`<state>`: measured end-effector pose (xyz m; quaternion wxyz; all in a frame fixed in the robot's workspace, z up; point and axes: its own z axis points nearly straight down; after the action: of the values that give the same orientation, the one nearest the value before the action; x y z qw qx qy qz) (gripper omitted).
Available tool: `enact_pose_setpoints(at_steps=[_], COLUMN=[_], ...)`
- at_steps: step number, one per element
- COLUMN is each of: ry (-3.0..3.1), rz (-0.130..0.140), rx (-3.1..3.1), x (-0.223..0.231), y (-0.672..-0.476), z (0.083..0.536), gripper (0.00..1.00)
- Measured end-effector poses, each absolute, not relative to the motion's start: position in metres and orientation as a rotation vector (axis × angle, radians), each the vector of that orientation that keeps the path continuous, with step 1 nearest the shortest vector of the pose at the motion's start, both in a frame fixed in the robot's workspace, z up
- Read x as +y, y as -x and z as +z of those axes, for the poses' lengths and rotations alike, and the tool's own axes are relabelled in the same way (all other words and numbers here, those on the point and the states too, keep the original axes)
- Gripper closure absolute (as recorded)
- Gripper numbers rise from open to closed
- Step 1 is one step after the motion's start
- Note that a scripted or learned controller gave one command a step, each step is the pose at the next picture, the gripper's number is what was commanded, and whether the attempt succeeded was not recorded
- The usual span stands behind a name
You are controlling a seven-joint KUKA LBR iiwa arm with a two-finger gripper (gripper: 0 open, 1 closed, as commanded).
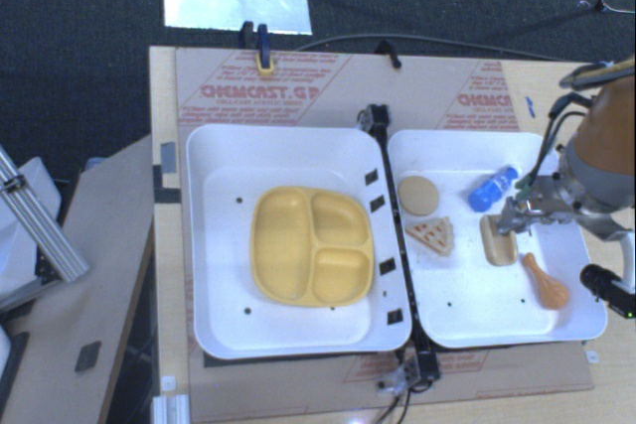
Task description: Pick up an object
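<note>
The bench [328,79] is covered by a board printed in red with "CHEMCAST" and a smaller line beneath that is too small to read; the same print repeats, partly cut off, at the upper right. A yellow-and-black clamp [260,50] grips the board's far edge.

Two white bins sit side by side on it. The left bin [224,243] holds a yellow tray [312,245] with three compartments, lying flat near the middle.

The right bin [467,323] holds the small items: a blue bottle [493,189] on its side toward the far wall, a round tan cookie [418,195] near the divider, a pizza slice [431,235] just below the cookie, a tan bread piece [498,243] in the middle, and a drumstick [546,281] toward the near right.

The arm [601,149] reaches in from the right, and the gripper [519,215] hangs over the right bin, just above the bread's upper end and close beside the bottle. Whether its fingers are spread or pressed together cannot be told.
</note>
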<state>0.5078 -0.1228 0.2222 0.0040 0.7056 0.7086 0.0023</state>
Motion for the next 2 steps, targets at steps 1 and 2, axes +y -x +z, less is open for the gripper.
enact_pose_setpoints(at_steps=[1, 2], ry=[-2.210, -2.210], rz=[0.009, 0.005], rx=[2.222, 2.231], x=[-0.119, -0.065], y=[-0.509, -0.525], z=[0.286, 0.283], gripper=[1.00, 1.00])
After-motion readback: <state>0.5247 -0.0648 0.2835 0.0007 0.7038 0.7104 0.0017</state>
